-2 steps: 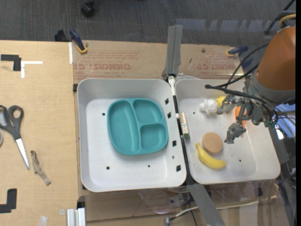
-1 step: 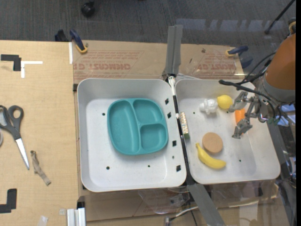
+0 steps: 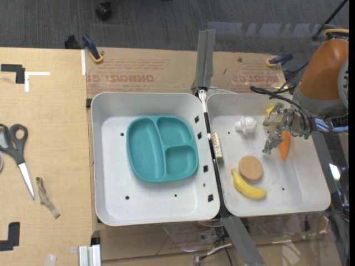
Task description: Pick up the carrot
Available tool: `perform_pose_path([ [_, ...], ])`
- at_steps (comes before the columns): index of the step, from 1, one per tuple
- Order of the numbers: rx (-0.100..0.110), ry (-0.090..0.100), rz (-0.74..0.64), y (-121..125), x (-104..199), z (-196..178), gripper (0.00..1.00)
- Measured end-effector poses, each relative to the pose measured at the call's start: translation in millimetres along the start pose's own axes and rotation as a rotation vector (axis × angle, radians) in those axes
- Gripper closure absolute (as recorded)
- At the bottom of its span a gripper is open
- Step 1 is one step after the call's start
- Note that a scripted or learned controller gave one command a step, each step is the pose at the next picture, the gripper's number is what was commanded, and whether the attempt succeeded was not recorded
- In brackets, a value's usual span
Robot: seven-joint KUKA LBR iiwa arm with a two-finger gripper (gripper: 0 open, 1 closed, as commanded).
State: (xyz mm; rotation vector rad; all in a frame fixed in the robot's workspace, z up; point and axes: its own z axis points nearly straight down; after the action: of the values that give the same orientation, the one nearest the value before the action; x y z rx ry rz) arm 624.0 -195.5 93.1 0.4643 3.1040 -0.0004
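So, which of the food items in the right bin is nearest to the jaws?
The carrot, the orange piece lying right beside the gripper in the right bin. The banana, the round tan piece and the white item all lie farther left.

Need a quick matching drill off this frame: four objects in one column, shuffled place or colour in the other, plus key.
Things:
1. divided plate
2. banana
3. carrot
4. scissors

Descriptions:
A. orange, in the right bin, right by the gripper
B. on the bench left of both bins
C. teal, alone in the left bin
D. yellow, near the right bin's front edge, beside a tan round piece

Pairs: 1-C, 2-D, 3-A, 4-B
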Motion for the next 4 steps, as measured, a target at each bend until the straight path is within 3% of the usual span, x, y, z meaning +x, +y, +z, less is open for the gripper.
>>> perform_pose_path([
  [1,0.001,-0.008,-0.004,2,-2,-12,1.0],
  [2,0.0,-0.004,0.03,25,3,-149,1.0],
  [3,0.0,-0.003,0.03,24,3,-149,0.0],
  [4,0.0,-0.003,0.173,-5,-16,-1,0.0],
])
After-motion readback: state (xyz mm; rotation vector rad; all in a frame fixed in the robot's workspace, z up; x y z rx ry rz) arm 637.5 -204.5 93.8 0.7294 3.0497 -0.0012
